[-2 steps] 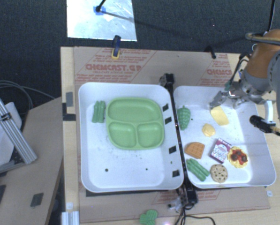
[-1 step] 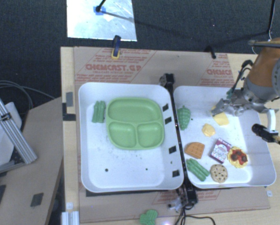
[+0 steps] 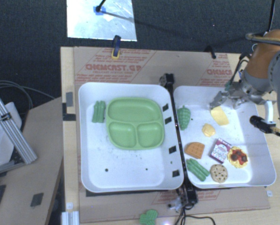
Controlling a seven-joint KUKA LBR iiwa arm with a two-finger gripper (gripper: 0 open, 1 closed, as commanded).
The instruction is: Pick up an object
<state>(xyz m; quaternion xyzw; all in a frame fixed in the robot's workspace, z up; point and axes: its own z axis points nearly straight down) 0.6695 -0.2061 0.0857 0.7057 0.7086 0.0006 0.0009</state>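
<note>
Gripper [image 3: 220,101] is seen low in the right bin [image 3: 266,165], its fingers spread wide; the yellow cheese wedge [image 3: 219,116] lies just below, not gripped.

Cardboard-topped bench [image 3: 130,64] under two white bins [image 3: 90,139], side by side.

Gripper [image 3: 223,99] hovers over right bin [image 3: 264,165] — just above yellow cheese wedge [image 3: 219,116]

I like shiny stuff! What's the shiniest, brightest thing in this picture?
In the camera view, the silvery sheet on the dark floor above the bench glares brightest; the white bins are bright too; the gripper looks slightly blurred.
</note>
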